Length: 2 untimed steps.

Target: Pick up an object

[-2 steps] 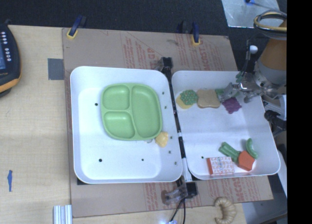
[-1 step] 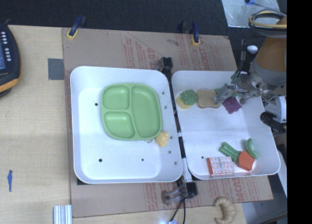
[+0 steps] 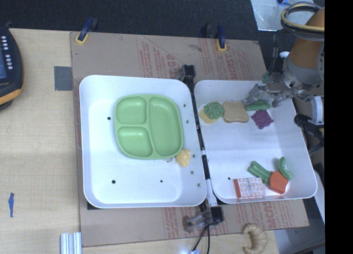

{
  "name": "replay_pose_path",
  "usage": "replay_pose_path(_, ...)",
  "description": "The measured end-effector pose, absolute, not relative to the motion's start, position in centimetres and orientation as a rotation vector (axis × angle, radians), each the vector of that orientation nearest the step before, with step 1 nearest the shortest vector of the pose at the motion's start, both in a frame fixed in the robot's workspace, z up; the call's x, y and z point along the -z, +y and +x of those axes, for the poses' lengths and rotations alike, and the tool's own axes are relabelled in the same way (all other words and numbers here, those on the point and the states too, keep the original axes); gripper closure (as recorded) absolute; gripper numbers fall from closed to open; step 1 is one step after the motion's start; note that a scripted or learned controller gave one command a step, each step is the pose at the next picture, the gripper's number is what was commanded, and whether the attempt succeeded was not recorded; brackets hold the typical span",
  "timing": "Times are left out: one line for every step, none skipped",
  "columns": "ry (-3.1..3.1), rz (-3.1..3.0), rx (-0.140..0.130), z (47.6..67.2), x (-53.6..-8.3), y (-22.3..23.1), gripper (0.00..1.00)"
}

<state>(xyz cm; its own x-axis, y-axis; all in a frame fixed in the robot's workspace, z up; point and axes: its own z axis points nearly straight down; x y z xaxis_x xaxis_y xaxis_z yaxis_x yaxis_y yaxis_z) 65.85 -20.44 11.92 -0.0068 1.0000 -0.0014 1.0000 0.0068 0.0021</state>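
Down at the near edge of the right bin, a red and white box lies flat beside a carrot-like toy with green leaves, the two touching or nearly so. These sit well apart from the arm, so they are safe from disturbance for now. In the left bin a green divided plate lies with a small yellow piece just at its near right corner.

Farther back in the right bin, a cluster sits tight together: a green and yellow round toy, a tan bread-shaped piece touching it, and a purple piece just beside. Over the far right of that cluster the gripper hangs low, with a green item at its tips. Whether its fingers are closed around that item or merely resting against it I cannot tell.

The risk, as I judge it, lies in that crowding. The green item, likely the thing to lift, lies close to the bread and the purple piece, so a finger could land on a neighbour, nudge it, or pinch two at once. A shallow, off-centre hold could also let the item slip on the lift.
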Motion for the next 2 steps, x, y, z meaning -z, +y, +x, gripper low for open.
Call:
replay_pose_path(2.227,2.221,0.004,65.1,-12.0,-21.2,0.0)
replay_pose_path(2.225,2.22,0.002,64.6,-13.6,-21.2,0.0)
